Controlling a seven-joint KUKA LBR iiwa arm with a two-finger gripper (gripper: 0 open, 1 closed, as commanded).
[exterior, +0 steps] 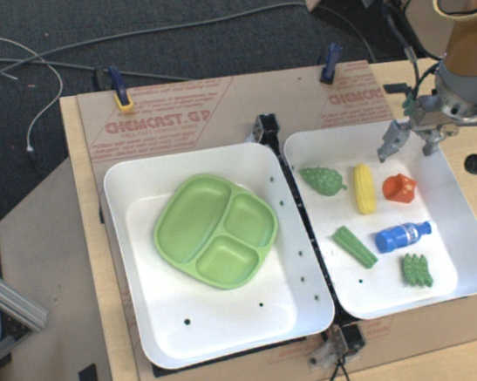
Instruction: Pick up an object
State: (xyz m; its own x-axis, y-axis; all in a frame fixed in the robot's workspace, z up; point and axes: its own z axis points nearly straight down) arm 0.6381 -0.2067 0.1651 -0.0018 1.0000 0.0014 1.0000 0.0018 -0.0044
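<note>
Camera view, left to right: the left bin (152, 329) holds a green divided plate (216, 230); the right bin (471, 276) holds a green leafy toy (322, 180), green stick (354, 246), yellow corn (363, 189), blue bottle (402, 235), spiky green toy (416, 270) and orange-red pepper (399, 189). Above the pepper (not touching it) hangs the gripper (411, 142), fingers spread, holding nothing.

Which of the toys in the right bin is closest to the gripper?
The orange-red toy, just below the open gripper; the yellow corn and the others lie farther off.

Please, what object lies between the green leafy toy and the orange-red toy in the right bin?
The yellow corn cob lies between the green leafy toy and the orange-red toy, seen in the camera view.
</note>
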